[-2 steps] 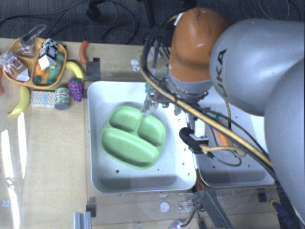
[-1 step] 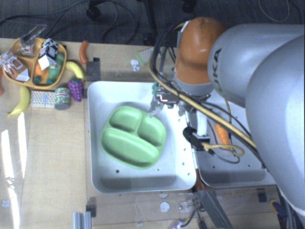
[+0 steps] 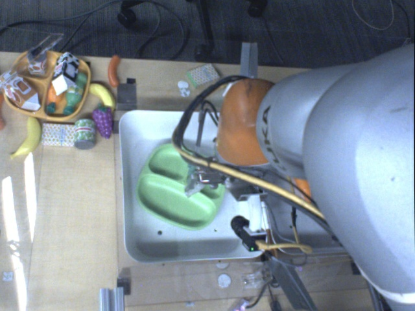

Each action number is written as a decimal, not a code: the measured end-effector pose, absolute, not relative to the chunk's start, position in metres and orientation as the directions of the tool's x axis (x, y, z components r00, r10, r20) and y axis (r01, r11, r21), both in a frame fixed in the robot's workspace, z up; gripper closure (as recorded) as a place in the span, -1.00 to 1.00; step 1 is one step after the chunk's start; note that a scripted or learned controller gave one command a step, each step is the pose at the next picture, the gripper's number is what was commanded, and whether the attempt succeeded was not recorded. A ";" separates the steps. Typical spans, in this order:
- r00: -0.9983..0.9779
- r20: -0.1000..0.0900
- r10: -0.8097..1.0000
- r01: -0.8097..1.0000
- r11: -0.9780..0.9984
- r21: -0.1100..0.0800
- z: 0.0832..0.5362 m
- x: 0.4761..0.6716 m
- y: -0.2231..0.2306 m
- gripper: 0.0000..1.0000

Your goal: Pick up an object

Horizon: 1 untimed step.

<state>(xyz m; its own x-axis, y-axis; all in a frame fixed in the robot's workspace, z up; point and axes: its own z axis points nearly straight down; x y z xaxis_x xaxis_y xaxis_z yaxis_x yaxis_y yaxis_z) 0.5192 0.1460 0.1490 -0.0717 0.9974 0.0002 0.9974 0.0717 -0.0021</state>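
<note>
The arm comes in from three o'clock and covers most of the right side of the view, its orange band (image 3: 243,125) hanging over the white bin (image 3: 133,173). At the wrist's lower end the gripper (image 3: 202,180) sits low over a green dish (image 3: 175,193), a shallow two-lobed thing whose long axis runs from about eleven o'clock to five o'clock across the bin floor. The metal tip is right above the dish's rim at its three o'clock side, so the dish lies mostly toward nine o'clock from the gripper, with the rim under or just beside it. I cannot tell whether the gripper is spread or closed, since the wrist and its cables hide the tips and the picture is soft there; nothing is plainly held. The coming move seems to turn on that rim: a pinch across the thin edge, at right angles to the dish's length, would have the best hold. A small orange piece (image 3: 301,186) peeks out beside the arm at three o'clock, too hidden to name.
</note>
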 end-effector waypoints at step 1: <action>-0.069 0.001 0.998 0.998 0.069 0.000 0.159 0.521 0.145 1.00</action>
